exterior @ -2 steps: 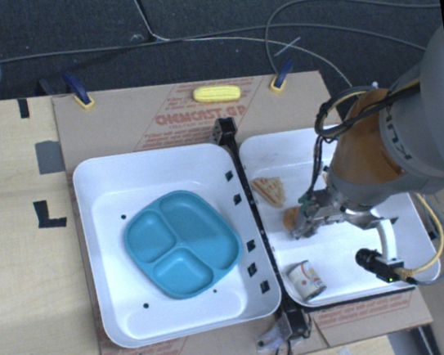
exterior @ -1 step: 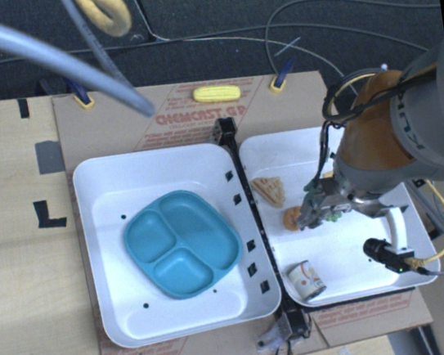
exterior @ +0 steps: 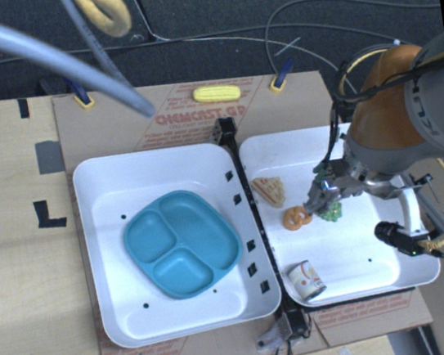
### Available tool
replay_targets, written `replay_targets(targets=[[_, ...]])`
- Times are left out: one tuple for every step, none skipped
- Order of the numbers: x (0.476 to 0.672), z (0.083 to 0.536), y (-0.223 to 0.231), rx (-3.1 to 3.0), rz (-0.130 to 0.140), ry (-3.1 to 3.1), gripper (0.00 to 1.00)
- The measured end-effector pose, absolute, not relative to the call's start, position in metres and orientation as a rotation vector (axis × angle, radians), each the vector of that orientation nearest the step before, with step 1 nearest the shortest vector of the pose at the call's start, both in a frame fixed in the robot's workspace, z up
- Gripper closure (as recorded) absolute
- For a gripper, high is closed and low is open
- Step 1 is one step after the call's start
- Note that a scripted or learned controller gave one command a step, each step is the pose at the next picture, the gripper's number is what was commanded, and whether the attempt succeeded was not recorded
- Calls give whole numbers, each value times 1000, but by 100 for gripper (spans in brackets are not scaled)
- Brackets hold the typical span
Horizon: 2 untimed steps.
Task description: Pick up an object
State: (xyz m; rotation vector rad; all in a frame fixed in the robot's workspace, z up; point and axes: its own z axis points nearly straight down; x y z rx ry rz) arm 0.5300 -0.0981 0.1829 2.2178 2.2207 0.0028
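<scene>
The grey arm (exterior: pixel 412 123) reaches in from the right, its orange band uppermost. Its gripper (exterior: pixel 322 199) points down and leftward, low.

Blue divided plate (exterior: pixel 182 243) lying flat at centre of left white bin (exterior: pixel 91 184). Yellow corn-shaped item (exterior: pixel 216 94) resting on brown cardboard sheet (exterior: pixel 116 130), near its far edge, beyond both bins.
</scene>
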Motion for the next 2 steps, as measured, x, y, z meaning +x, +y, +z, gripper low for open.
replay_targets(targets=[[531,232,-98,2218,3,2220,100],[512,232,-48,2218,-2,2228,100]])
